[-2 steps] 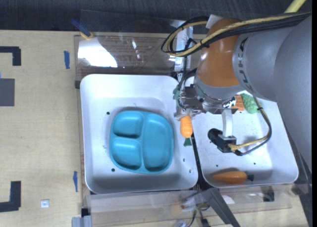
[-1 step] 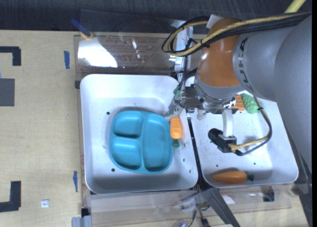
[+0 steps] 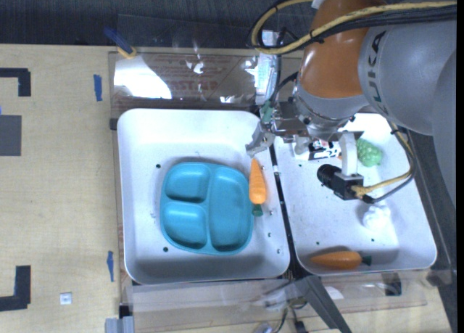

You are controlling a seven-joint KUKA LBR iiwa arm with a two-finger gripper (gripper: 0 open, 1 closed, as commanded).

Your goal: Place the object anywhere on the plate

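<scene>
A blue plate (image 3: 206, 206) with three compartments lies in the left white bin (image 3: 141, 179). An orange carrot (image 3: 257, 183), green end toward the front, is at the plate's right edge, next to the bin's right wall. My gripper (image 3: 259, 139) is just behind the carrot's far end, above the wall between the two bins. Whether it touches the carrot is unclear from this angle.
The right bin (image 3: 413, 252) holds a second orange carrot (image 3: 335, 257) near its front wall, a green lumpy piece (image 3: 370, 154) at the back right and a white crumpled piece (image 3: 375, 215). The arm's bulk hangs over the right bin's back half.
</scene>
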